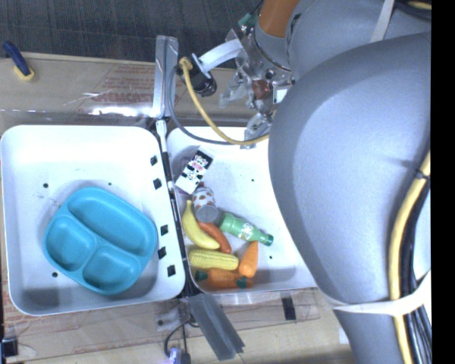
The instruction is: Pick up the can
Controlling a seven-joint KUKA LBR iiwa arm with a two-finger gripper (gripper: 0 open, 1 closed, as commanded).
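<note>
The can (204,202) is small, with a pale label and a grey end, and lies in the right bin (235,165) among toy food, just below a black-and-white carton (193,169). My gripper (255,124) hangs over the far edge of the right bin, up and to the right of the can and well apart from it. The big grey arm covers the right part of that bin.
A yellow banana (196,230), a green bottle (244,229), a corn cob (213,260) and orange carrots (248,260) crowd the near end of the right bin. The left bin (30,150) holds a blue divided plate (100,238). A yellow cable (201,112) loops near the wrist.
</note>
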